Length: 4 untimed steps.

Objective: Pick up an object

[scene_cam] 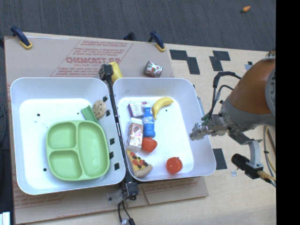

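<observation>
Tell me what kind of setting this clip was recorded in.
Most likely a robotics lab set up for grasping trials. Two white bins sit clamped on a cardboard-covered bench, the right one holding toy food such as a banana and a tomato, with the arm's claw at its edge.

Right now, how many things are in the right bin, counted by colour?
Red: 2, tomato and strawberry
Yellow: 1, banana
Blue: 1, bottle
Mixed colours: 3, two cartons and pizza slice
Total: 7
</observation>
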Each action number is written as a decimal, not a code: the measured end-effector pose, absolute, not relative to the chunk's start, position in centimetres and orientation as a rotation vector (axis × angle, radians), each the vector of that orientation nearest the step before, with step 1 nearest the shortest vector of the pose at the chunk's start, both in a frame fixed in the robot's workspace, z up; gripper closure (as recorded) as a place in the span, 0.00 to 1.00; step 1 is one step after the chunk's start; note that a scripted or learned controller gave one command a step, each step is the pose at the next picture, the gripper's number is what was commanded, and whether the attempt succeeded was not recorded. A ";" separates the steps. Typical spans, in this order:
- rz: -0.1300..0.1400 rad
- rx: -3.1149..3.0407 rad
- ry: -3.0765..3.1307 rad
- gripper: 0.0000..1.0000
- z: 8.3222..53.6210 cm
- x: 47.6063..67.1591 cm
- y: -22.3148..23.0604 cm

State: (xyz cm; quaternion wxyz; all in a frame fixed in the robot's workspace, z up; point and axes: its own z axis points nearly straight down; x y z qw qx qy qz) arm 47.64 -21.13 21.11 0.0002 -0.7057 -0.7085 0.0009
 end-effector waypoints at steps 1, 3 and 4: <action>0.003 -2.218 -2.227 1.00 21.2 47.7 -21.1; 0.003 -2.218 -2.226 1.00 21.2 47.7 -21.1; 0.003 -2.210 -2.230 1.00 21.1 47.7 -20.6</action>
